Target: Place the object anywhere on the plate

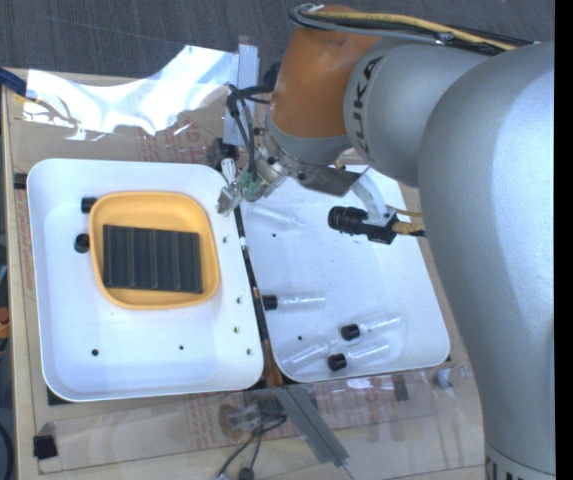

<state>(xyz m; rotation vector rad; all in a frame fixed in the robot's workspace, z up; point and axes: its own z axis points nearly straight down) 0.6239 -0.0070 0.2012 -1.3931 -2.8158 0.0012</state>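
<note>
The gripper (234, 190) hangs over the seam between the two bins, near their far edge, under the orange band (316, 78) of the arm. It is small and partly hidden by cables, so I cannot tell its state, and I cannot see any thing in it.

To the left is the left bin (56, 358). In it lies the yellow plate (156, 250), a square one with round corners and a dark ribbed middle. Nothing lies on the plate.

To the right is the right bin (306, 258). There lie several clear tubes with black caps: one tube (291, 300) near the seam and a small group (361, 343) near the front edge. Which of them is the object, I cannot say.

Behind the bins, on the counter (166, 423), lies a crumpled clear sheet (136, 98).
</note>
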